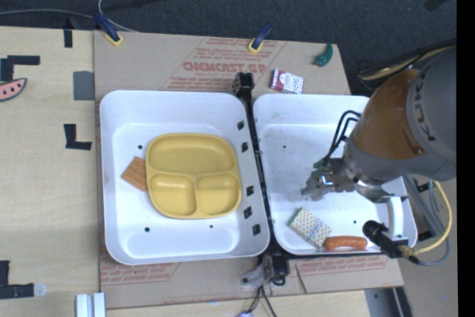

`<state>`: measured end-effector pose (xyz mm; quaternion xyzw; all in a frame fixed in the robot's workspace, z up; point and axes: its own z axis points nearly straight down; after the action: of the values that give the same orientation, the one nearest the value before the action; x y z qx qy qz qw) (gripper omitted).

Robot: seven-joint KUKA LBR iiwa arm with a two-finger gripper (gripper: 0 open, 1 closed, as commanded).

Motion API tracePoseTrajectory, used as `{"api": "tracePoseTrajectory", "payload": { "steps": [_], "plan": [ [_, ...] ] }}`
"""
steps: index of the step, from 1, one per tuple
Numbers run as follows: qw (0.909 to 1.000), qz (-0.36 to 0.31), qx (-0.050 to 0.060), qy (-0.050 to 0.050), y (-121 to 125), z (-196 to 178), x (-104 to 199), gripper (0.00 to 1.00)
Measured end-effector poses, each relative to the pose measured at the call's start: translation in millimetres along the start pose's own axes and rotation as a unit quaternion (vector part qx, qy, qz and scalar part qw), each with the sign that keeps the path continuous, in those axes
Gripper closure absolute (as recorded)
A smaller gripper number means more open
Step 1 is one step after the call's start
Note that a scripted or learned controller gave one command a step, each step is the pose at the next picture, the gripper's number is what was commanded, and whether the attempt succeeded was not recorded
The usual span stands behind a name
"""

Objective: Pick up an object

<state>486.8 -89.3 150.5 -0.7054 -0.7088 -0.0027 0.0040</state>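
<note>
Pincer (318,185) low over right bin (297,131), grip state can't tell. Nearby: patterned packet (309,226), orange sausage (345,243). Left bin: yellow tray (194,175).

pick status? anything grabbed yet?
Done: the arm has reached into the right bin, and the gripper hangs over its bare floor. In hand: nothing visible between the fingers. Left: the whole pick. The patterned packet and the sausage lie near the bin's front edge; the yellow tray and the cracker sit in the left bin.
</note>
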Motion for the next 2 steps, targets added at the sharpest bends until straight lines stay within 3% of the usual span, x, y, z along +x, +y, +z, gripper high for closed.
{"api": "tracePoseTrajectory", "payload": {
  "steps": [2],
  "plan": [
    [1.0,-0.001,0.001,0.002,0.8,-18.3,2.4,1.0]
  ]
}}
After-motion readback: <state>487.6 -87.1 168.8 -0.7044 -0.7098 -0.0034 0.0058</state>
